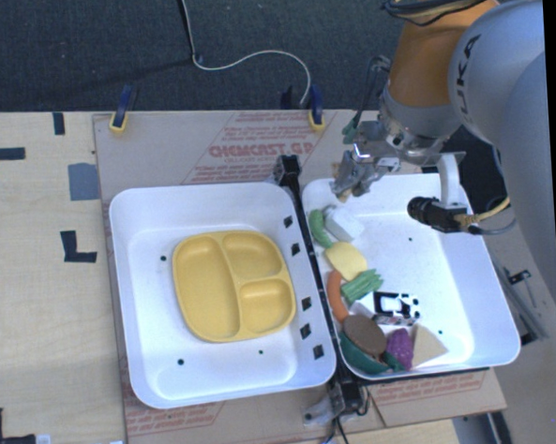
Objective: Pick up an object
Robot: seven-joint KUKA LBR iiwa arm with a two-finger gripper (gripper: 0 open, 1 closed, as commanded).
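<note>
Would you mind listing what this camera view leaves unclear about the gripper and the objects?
- Gripper: its fingers are too small and blurred to judge.
- Toy pile along the right bin's left wall: pieces overlap, hiding lower ones.
- Arm: cut off by the top and right edges.

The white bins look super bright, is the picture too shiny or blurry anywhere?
In the camera view, the right bin glares pale where light hits its floor; the left bin shows soft grey shadows along its walls; the yellow tray stays sharp; the hand and the small toys near the divider look a bit fuzzy.
</note>
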